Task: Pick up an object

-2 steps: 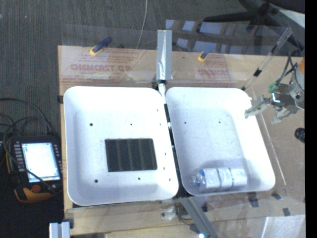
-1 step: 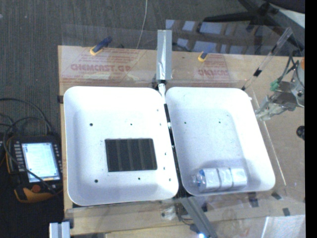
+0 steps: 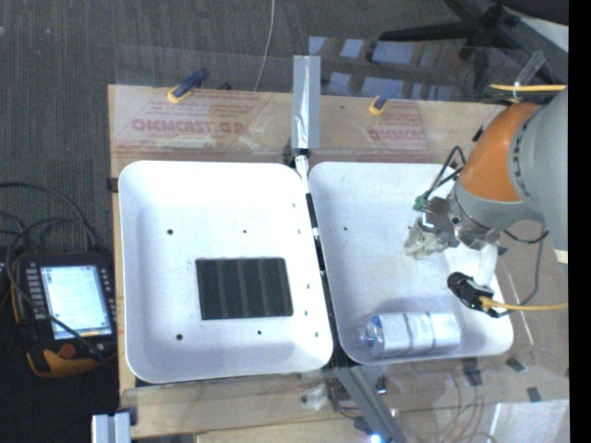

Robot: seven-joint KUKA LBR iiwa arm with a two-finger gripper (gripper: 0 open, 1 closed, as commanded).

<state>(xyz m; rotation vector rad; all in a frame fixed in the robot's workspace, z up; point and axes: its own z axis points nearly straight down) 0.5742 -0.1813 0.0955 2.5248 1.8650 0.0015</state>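
The clear plastic bottle (image 3: 410,331) lies on its side near the front of the right bin (image 3: 369,247). It could roll away if bumped. Farther back hangs the gripper (image 3: 427,239); how wide it is, I cannot tell.

white bins (image 3: 138,247): 2 | dark ribbed mat (image 3: 244,287): 1 | clear plastic bottle (image 3: 410,331): 1

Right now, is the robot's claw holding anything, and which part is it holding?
It cannot be told. The gripper is over the right bin, too small and blurred to show anything in it. The bottle lies apart, near the bin's front wall.
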